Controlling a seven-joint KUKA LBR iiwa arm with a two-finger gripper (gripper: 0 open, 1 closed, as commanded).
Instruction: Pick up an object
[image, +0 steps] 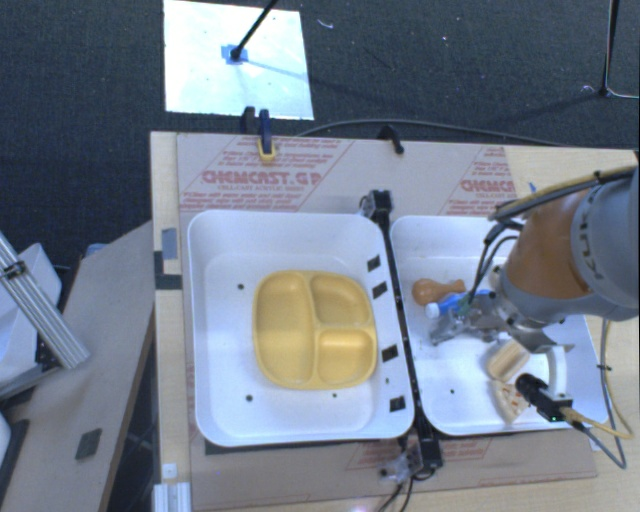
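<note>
The grey arm (560, 270) reaches in from the right and bends down over the right bin (440, 235). Its orange band sits high above the bin's right half, with the wrist below it pointing left and downward towards the bin floor. The metal jaws hang low over the middle of that bin, just below a brown drumstick-shaped piece (436, 291) and a small blue-and-white item (452, 303). The jaws seem to be right against the blue-and-white item. I cannot tell whether they are open or closed, and nothing can be seen clamped between them.

The drumstick-shaped piece lies on the bin floor near the divider side, its thick end to the left. The blue-and-white item lies just beside its right end. Two pale tan chunks are nearer the front right corner. The upper chunk (507, 360) lies partly under the wrist, and the lower chunk (510, 398) lies near the front wall.

The left bin (230, 260) holds a yellow divided plate (315, 328), flat and roughly centred, with three compartments facing up. The two bins touch along a shared edge, where small black clips (379, 291) sit in a row. Both bins rest on a clear sheet with red lettering (260, 178), which covers the counter (165, 200). A blue and yellow clamp (265, 135) grips the far edge of the counter.
</note>
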